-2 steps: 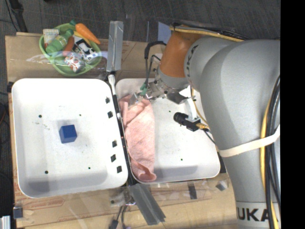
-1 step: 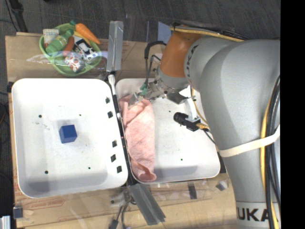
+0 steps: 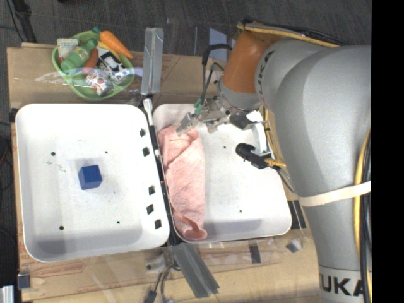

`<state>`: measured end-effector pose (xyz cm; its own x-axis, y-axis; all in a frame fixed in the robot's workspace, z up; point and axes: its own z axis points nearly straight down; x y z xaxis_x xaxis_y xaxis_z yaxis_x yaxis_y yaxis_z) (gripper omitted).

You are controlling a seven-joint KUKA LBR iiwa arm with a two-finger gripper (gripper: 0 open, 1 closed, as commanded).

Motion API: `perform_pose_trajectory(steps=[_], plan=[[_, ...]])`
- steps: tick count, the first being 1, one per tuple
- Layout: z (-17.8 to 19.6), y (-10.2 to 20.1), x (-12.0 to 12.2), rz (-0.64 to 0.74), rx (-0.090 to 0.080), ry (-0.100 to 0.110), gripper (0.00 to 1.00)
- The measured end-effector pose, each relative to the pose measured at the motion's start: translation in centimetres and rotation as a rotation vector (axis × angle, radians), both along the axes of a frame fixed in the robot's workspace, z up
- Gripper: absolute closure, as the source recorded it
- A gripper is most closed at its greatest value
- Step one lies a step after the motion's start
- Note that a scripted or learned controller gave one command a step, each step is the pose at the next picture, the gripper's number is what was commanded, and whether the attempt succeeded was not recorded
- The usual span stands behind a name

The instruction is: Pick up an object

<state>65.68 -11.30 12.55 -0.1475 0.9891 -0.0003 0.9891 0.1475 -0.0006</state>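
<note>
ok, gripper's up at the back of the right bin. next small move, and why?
Probably ease straight down onto the pink cloth. The gripper sits at the cloth's far end, along the right bin's left wall, with nothing seen between its fingers. The blue cube lies across in the left bin, a much longer reach.

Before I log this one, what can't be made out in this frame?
- Hand: too small and cluttered in the camera view to tell whether it grips the pink cloth.
- Right bin: its back right corner is hidden by the arm.
- Green bowl: contents are jumbled, and only an orange carrot-like piece is recognisable.
</note>
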Motion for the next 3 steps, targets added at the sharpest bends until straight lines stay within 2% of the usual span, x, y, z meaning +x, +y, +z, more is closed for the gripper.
perform_pose_trajectory(steps=[1, 2, 3], plan=[[-3.3, 0.7, -0.2, 0.092, 0.001, 0.002, 0.0], [-3.3, -3.8, -4.0, 0.066, 0.0, 0.002, 0.0], [-3.3, 1.6, -1.9, 0.122, 0.0, 0.0, 0.0]])
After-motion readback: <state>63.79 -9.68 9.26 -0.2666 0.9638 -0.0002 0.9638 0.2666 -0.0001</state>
